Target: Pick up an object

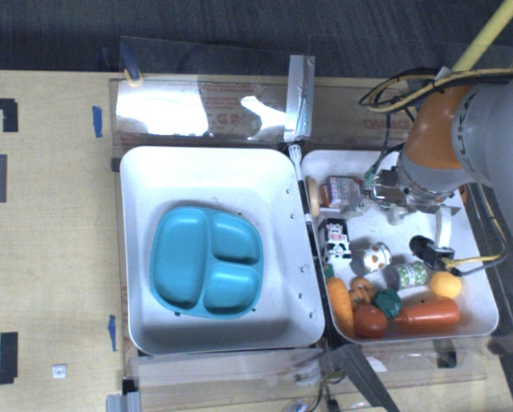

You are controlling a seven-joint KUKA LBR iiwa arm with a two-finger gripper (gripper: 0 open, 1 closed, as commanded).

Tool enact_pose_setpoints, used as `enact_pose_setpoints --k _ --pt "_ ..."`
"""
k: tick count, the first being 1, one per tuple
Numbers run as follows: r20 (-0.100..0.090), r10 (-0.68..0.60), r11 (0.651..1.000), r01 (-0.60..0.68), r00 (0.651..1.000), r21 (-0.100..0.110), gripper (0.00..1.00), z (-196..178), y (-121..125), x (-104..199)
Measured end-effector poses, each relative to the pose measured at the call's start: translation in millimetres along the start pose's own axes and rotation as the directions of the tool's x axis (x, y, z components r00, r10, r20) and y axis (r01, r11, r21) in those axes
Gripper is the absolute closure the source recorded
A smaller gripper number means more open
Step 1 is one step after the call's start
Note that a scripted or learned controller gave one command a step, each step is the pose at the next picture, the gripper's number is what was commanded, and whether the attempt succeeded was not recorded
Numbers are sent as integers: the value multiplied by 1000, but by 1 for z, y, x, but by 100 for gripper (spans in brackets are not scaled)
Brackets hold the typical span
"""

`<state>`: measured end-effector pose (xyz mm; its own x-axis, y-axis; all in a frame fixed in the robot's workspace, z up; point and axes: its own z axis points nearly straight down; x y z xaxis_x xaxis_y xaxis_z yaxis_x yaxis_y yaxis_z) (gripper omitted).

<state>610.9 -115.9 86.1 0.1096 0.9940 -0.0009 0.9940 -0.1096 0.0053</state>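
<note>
Gripper (392, 197) low in the right bin (484, 312), near a small boxy packet (340, 191); cannot tell whether holding anything. Heaped along the near wall (glossy plastic toys): long red pepper (426, 314), round tomato (370, 320), tapered carrot (340, 303), yellow ball (446, 285). Smooth blue divided tray (207, 260) in the left bin (136, 230).

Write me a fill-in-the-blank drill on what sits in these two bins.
1. The blue divided plastic tray lies in the ____ white bin.
2. That tray has ____ compartments.
3. The long red toy vegetable lies along the right white bin's ____ wall.
4. The grey arm with the orange band reaches over the ____ bin.

Missing words: left; three; near; right
</note>
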Motion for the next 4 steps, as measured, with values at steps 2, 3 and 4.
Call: enact_pose_setpoints --k 2,3,4 --pt "-1 -109 994 109 994 -4 0 -103 48 45" --pt "-6 72 997 -72 997 -19 0 -27 43 30" --pt "1 70 997 -70 998 -28 100 -41 46 27"
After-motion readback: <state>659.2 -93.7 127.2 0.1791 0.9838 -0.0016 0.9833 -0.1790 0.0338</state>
